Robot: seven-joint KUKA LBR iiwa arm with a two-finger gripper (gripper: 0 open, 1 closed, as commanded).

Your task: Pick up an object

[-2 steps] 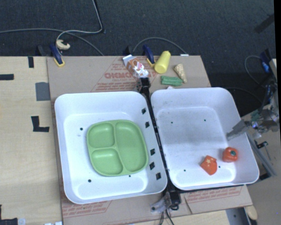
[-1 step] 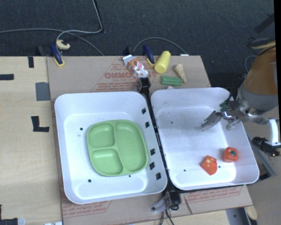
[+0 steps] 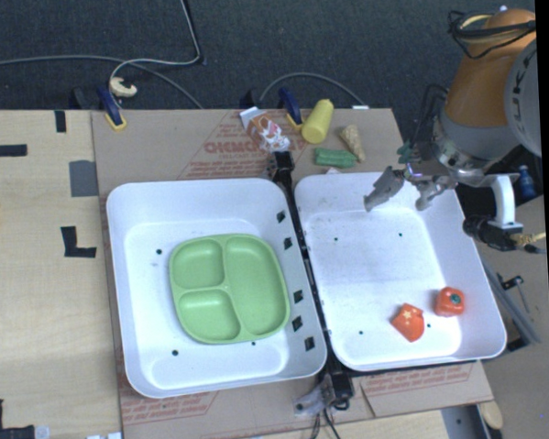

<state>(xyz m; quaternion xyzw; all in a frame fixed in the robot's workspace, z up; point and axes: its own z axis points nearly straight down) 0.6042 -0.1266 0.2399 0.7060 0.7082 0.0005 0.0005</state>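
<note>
Two small toys lie in the right bin [image 3: 368, 255] near its front right corner: an orange-red piece [image 3: 408, 323] and a red tomato-like piece with a green top [image 3: 449, 301]. My gripper [image 3: 403, 192] hangs over the bin's far right part, well behind both toys. Its two grey fingers are spread apart with nothing between them. The grey arm with its orange band [image 3: 487, 74] comes in from the upper right.
The left bin [image 3: 137, 221] holds a green divided plate [image 3: 229, 288]. Behind the bins on the cardboard lie a yellow piece [image 3: 317, 121], a green piece [image 3: 335, 158], a tan piece [image 3: 352, 142] and a small wrapped item [image 3: 268, 130]. Cables run along the back.
</note>
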